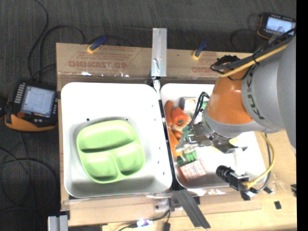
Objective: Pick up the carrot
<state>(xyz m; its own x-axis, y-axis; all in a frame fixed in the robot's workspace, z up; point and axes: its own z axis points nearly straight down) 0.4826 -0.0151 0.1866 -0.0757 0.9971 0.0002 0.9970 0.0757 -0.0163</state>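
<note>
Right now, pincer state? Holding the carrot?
Pincer: down in the right bin over the carrot pile; open or closed cannot be told, and no hold is visible.

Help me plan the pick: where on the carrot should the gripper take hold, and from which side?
Probably the carrot at its thick orange middle, coming straight down from above. It lies low in the right bin close to the wall between the bins, with other items crowded against it, so a sideways approach looks blocked. The gripper hangs just beside it.
</note>
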